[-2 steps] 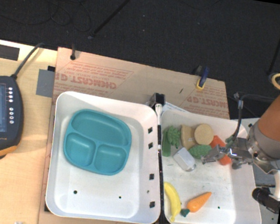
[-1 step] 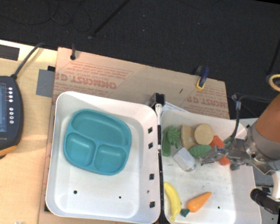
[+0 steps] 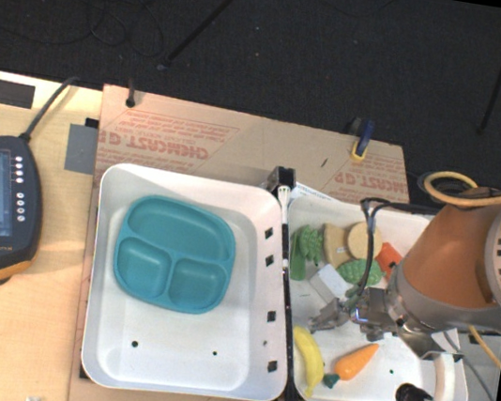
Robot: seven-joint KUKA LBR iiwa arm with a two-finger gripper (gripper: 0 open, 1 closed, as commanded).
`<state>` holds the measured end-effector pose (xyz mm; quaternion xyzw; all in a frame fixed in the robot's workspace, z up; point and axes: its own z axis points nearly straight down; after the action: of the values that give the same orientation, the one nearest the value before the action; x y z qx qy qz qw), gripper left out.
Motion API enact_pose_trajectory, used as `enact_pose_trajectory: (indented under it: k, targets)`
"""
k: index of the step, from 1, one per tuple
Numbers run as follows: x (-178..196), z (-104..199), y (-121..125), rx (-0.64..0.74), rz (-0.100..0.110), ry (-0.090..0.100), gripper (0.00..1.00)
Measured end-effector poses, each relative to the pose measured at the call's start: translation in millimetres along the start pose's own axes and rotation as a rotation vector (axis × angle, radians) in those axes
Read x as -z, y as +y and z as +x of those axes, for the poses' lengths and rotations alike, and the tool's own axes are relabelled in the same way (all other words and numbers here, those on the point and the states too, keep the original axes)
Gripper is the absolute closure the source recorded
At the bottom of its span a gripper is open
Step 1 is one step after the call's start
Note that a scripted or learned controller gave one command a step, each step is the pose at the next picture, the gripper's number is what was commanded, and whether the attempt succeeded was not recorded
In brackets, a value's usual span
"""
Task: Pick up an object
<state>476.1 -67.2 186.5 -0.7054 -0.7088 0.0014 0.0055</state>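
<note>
Hovering low in the right bin (image 3: 388, 399), the gripper (image 3: 334, 315) shows metal fingers; whether they are parted or closed on anything I cannot tell. I judge this the reach-and-descend step. Nearest candidates: banana (image 3: 308, 357) at six o'clock of the fingers, carrot (image 3: 355, 362) at four, green leafy toy (image 3: 307, 250) at eleven. Next needs centring over one item. Divider wall sits close at nine; the left bin (image 3: 168, 352) with its teal plate (image 3: 175, 255) offers room.

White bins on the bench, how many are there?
2. The left white bin holds a teal divided plate. The right white bin holds a banana, a carrot and other toy foods, some of them possibly hidden under the arm.
</note>
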Motion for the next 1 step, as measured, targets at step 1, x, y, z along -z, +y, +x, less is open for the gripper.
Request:
enact_pose_trajectory:
  k: [1]
  targets:
    - [-101.9, -18.5, -0.1, -0.011, -0.01, -0.011, 0.0]
